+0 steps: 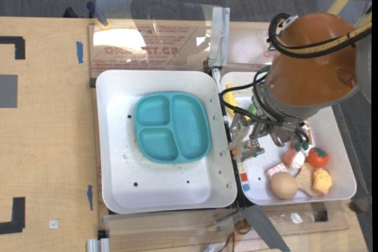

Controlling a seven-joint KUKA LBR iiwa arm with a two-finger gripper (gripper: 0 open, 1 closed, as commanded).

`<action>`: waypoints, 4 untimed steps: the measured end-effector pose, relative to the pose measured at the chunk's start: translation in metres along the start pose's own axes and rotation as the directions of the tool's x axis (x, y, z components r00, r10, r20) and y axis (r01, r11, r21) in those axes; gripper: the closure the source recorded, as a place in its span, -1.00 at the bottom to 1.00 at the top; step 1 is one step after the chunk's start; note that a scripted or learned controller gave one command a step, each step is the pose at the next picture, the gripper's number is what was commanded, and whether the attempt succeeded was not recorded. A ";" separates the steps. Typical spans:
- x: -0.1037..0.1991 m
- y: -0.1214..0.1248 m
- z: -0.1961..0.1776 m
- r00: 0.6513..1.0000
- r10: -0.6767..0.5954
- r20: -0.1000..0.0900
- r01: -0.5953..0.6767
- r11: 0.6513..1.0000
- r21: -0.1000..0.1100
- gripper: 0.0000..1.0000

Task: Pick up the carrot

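My gripper (247, 140) hangs low over the left part of the right bin (345, 186), close to the wall between the two bins. The arm's orange wrist covers much of that bin. A small orange bit (235, 153) peeks out just below and left of the gripper; it may be the carrot, but most of it is hidden. I cannot make out whether anything is held.
Toy food lies at the right bin's front right: a red tomato (319, 157), a yellow piece (322, 181), a beige ball (283, 185) and a pink-white piece (276, 171). A yellow item (230, 100) lies near the divider. The left bin (118, 180) holds a teal divided plate (173, 127).
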State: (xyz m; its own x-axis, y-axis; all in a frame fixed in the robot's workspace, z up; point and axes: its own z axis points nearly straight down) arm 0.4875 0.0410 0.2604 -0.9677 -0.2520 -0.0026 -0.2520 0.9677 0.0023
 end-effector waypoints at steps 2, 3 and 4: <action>0.022 -0.105 0.022 0.984 -0.179 -0.003 0.179 0.984 0.000 1.00; 0.018 -0.104 0.008 0.984 -0.181 0.010 0.181 0.984 0.006 1.00; 0.021 -0.094 0.068 0.924 -0.382 -0.004 0.382 0.924 -0.001 1.00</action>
State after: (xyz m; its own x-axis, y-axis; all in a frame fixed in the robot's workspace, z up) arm 0.4914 -0.0552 0.1918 -0.7983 -0.6022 0.0002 -0.6022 0.7983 0.0020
